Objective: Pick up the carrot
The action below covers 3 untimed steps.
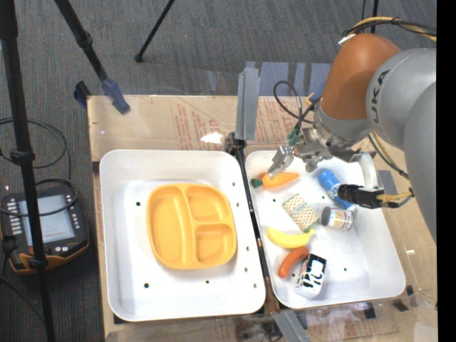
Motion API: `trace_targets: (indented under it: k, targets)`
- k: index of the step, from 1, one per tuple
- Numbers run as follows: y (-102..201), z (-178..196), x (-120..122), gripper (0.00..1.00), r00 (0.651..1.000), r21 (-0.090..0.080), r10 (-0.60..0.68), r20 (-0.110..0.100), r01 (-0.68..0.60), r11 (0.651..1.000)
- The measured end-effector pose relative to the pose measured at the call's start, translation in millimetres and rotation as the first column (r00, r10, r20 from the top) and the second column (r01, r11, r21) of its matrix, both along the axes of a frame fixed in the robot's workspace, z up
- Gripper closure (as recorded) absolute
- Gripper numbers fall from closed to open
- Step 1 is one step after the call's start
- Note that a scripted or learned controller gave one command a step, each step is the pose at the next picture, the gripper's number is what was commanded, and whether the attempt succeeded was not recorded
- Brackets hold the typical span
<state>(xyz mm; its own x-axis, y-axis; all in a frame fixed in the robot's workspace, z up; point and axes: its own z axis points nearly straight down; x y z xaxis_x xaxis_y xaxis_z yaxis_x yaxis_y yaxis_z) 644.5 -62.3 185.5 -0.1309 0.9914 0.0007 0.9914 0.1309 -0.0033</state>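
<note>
- The carrot (280, 180) lies in the right bin (385, 262), near its upper left corner, close to the wall.
- The gripper (279, 164) hangs just above the carrot's left end, fingers spread, nothing between them.
- Risk 1: the fingers may close on the tapered tip; the carrot could squirt out.
- Risk 2: the bin wall beside it may block 1 finger.
- The banana (288, 237) and blue bottle (328, 182) lie apart, unlikely to interfere.
</note>
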Motion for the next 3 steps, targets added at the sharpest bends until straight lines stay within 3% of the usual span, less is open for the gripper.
trace_targets:
  k: [1, 2, 3]
  targets:
    - [-41, -96, -1, 0.00, 1.000, 0.001, 0.030, -0.002, -0.030, 1.000]
    - [-22, -99, 0, 0.00, 0.998, 0.001, 0.063, -0.001, -0.063, 0.998]
    - [0, 0, 0, 0.00, 0.993, 0.001, 0.117, 0.000, -0.117, 0.993]
